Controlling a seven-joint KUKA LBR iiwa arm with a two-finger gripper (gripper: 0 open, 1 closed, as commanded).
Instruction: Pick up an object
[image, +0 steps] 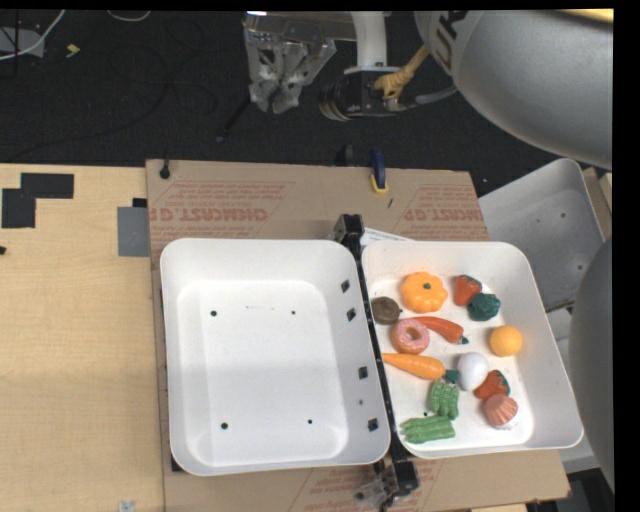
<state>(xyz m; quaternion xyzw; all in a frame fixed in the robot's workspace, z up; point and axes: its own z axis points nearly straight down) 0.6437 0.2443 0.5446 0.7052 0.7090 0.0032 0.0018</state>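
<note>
The right white bin holds several toy foods: an orange pumpkin, a pink donut, a carrot, an orange ball, a white piece, a green pea pod and a brown piece by the bin's left wall. My gripper hangs high at the top of the camera view, beyond the far end of the left bin, well away from the toys. Nothing shows beneath it.
The left white bin lies beside the right one on a cardboard sheet. A black hinge strip runs between the bins. The big grey arm crosses the upper right.
</note>
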